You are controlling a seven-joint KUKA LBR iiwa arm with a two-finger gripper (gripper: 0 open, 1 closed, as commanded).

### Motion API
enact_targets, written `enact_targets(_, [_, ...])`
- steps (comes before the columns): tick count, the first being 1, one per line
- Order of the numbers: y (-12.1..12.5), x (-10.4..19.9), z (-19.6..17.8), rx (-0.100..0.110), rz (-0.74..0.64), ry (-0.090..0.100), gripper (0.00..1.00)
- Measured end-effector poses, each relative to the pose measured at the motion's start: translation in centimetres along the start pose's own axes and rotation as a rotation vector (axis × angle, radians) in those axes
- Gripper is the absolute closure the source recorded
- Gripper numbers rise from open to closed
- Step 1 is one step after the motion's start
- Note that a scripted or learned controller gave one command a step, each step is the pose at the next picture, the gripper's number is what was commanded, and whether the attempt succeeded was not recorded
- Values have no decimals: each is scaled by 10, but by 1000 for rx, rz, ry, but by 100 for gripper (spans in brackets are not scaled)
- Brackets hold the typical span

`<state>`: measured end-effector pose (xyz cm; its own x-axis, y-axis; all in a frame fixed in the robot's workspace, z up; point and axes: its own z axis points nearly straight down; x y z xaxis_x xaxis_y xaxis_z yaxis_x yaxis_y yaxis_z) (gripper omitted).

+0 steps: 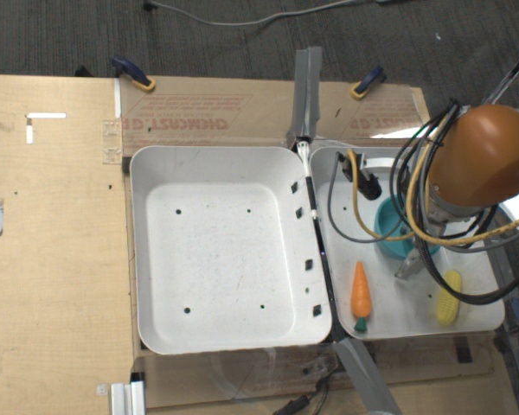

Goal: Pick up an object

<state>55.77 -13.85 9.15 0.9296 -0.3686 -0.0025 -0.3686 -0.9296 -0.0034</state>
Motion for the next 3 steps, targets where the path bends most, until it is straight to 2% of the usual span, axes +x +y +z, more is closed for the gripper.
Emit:
enact_targets(1, [-18,-84,1,-1,1,-3,0])
enact_targets(2, [-16,31,-42,0,-6,2,0])
enact_targets(3, [3,107,-3,-5,-148,-24,0])
